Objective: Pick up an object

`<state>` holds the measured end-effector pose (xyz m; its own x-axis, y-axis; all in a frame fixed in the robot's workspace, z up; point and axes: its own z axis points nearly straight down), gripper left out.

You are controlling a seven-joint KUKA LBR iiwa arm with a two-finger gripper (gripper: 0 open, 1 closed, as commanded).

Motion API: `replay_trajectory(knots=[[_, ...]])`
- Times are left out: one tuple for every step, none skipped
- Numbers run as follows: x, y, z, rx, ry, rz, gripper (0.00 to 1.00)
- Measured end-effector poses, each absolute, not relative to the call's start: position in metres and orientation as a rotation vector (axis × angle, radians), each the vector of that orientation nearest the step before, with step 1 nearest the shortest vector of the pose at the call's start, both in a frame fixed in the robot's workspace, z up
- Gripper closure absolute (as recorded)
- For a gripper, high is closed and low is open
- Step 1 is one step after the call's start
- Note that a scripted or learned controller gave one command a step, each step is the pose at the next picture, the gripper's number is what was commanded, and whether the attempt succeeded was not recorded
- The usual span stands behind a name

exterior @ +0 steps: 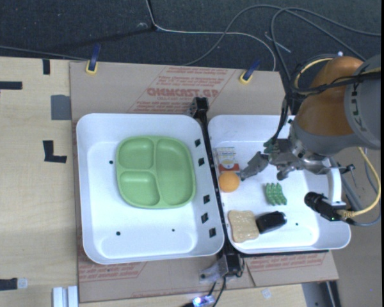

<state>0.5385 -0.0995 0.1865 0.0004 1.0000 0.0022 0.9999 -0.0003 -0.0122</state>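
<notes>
We note the gripper (256, 165) low in the right bin (320, 238), fingers apart and empty, one tip just right of the orange ball (228, 182), which lies near the divider below a small packet (226, 157), likely lining up to grasp it.

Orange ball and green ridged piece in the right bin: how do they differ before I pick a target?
The orange ball is round and smooth; the green ridged piece is blocky with rows of bumps. The ball lies near the divider between the bins, just below a small red-and-white packet; the green piece lies further right, below the tool. The ball lies right by the tool's tip; the green piece lies apart from it. Both are small and rest loose on the right bin floor.
</notes>
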Motion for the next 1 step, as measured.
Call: replay_trajectory(knots=[[0.5410,-0.0997,0.1909,-2.218,-2.221,0.002,0.00]])
